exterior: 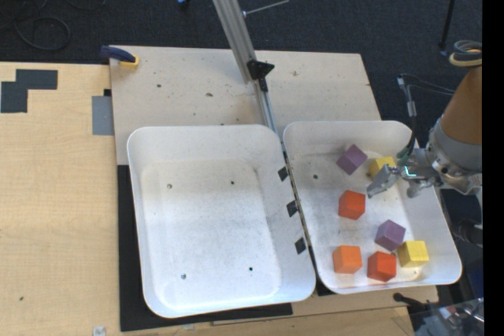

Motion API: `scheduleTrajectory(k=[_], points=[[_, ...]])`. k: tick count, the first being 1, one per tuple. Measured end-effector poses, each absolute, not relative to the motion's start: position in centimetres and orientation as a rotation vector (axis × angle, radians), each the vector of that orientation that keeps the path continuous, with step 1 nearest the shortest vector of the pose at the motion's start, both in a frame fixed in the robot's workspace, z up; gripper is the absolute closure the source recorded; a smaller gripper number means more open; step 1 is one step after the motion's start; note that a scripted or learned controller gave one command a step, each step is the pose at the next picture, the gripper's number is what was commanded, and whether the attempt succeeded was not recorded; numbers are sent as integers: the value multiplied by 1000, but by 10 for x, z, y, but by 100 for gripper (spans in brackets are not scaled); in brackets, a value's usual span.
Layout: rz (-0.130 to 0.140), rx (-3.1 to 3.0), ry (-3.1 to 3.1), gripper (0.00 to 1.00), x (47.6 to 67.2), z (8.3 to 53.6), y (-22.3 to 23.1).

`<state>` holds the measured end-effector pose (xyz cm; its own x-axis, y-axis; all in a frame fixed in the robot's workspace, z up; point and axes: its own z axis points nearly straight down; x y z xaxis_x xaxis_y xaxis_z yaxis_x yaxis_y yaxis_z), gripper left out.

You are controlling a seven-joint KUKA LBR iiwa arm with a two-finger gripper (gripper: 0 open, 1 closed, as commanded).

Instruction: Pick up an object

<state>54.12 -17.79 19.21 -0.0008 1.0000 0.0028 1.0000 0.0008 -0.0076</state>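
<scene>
The right bin (316,139) holds several small blocks. At its back lie a purple cube (352,159) and a yellow block (383,166). A red-orange cube (352,205) sits in the middle. Along the front lie a second purple cube (390,234), a yellow cube (413,252), an orange cube (346,259) and a red cube (382,266). My gripper (391,178) reaches in from the right and hangs low, right beside the back yellow block and partly covering it. Nothing is visibly held.
The left bin (206,131) stands next to the right one, with small black clips along the shared edge. A slanted aluminium post (229,14) rises behind the bins. A blue and yellow clamp (119,55) lies at the bench's back left corner.
</scene>
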Motion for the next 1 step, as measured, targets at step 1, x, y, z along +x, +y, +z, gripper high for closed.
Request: scheduleTrajectory(k=[1], points=[[2, -2221, -2218, 0, 542, 194, -179]])
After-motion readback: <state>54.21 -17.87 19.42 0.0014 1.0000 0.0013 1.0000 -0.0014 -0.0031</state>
